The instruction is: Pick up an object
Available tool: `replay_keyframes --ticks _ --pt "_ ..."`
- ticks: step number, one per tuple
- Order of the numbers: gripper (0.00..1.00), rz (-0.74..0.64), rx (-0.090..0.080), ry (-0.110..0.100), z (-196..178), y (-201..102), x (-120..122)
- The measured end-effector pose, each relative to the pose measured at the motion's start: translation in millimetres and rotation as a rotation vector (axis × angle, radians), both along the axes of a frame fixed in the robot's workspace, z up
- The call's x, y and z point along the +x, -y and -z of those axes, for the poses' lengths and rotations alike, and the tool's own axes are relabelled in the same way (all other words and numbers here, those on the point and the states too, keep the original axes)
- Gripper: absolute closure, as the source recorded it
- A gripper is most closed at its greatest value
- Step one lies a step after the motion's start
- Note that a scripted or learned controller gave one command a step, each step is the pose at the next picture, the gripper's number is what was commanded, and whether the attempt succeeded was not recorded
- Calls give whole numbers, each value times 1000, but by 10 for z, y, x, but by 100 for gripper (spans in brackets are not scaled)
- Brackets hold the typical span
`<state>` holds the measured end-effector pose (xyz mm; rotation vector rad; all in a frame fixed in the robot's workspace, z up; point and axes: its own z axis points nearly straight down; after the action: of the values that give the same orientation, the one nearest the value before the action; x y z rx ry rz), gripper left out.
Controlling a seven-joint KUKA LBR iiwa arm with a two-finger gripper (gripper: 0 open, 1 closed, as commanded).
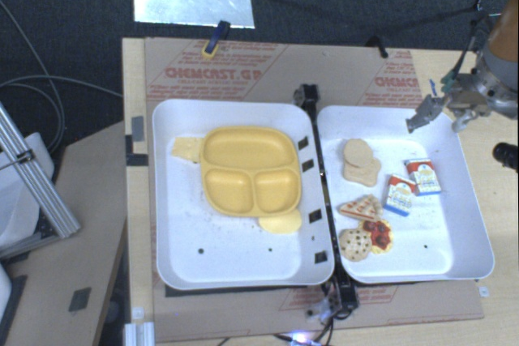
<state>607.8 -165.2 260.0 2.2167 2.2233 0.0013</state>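
Observation:
The right bin (466,243) holds several small toy foods. A tan bread piece (361,160) lies near its upper left. Two small red-and-white cartons (423,177) (398,195) lie in the middle. Closer to the front are a pizza slice (362,208), a chocolate-chip cookie (354,243) and a red-and-yellow piece (380,236). My gripper (442,119) hovers over the bin's upper right corner, above and to the right of the cartons. It is open, with nothing between its fingers.
The left bin (174,255) holds a yellow divided tray (250,170), with a pale yellow piece (188,148) at its left and another (280,222) at its front. A black divider (318,174) runs between the bins. Cardboard lies under both.

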Motion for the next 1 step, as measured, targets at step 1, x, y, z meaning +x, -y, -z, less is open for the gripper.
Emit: replay_keyframes --ticks 1 --pt "0 4 1 -8 943 432 127"
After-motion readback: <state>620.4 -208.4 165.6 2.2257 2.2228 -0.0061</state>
